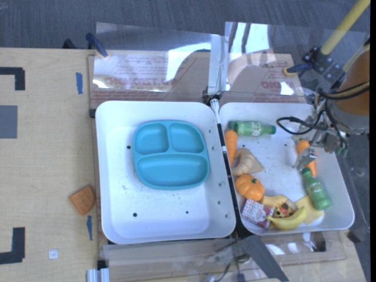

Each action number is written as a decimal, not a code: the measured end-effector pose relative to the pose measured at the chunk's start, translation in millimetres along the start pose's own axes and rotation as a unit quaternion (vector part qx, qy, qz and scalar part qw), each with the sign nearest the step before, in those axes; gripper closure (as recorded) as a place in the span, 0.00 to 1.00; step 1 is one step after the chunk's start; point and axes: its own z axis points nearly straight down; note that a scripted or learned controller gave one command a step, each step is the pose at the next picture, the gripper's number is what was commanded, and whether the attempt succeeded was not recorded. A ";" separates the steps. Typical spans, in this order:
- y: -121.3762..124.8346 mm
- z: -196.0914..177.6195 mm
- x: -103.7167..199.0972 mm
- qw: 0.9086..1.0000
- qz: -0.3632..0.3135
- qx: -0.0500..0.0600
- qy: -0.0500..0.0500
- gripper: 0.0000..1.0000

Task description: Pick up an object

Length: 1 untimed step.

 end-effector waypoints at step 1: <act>-2.8 13.9 8.9 0.999 0.053 -0.001 0.008 0.00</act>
